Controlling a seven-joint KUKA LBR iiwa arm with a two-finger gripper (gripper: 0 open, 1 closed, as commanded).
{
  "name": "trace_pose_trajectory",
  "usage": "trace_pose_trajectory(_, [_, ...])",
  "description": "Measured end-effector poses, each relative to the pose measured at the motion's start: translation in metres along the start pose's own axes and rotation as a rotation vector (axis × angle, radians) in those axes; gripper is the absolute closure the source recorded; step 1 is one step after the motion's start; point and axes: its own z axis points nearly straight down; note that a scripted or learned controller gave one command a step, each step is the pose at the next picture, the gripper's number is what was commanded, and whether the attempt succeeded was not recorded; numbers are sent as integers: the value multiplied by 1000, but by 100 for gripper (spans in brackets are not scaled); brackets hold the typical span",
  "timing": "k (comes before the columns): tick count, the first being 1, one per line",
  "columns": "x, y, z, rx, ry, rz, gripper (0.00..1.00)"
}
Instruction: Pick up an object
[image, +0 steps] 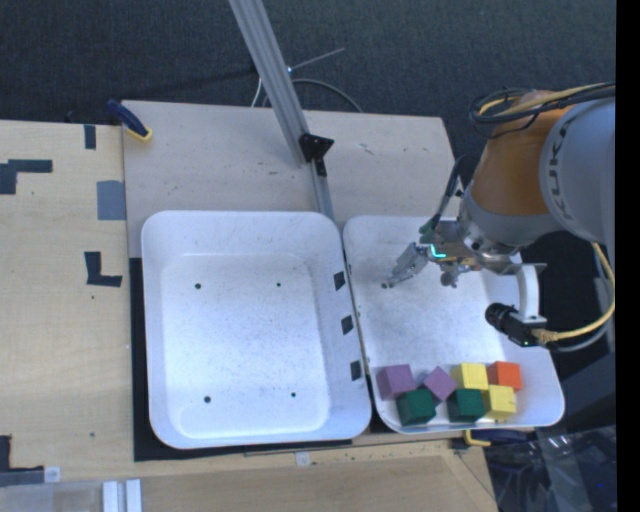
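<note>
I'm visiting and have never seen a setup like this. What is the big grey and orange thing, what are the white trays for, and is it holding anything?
The picture is taken by one camera fixed above the bench, looking down at a slant. The grey and orange thing is a robot arm reaching in from the right. At its tip is a pincer for grabbing things; it hangs over the right tray, with nothing visible in its grip. The left tray sits beside it. Along the right tray's near edge lie small blocks: two purple, two green, two yellow and one orange. The arm's job is to pick one up.
</note>
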Motion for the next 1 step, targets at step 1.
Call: trace_pose_trajectory(1, [0, 0, 0, 0, 0, 0, 0])
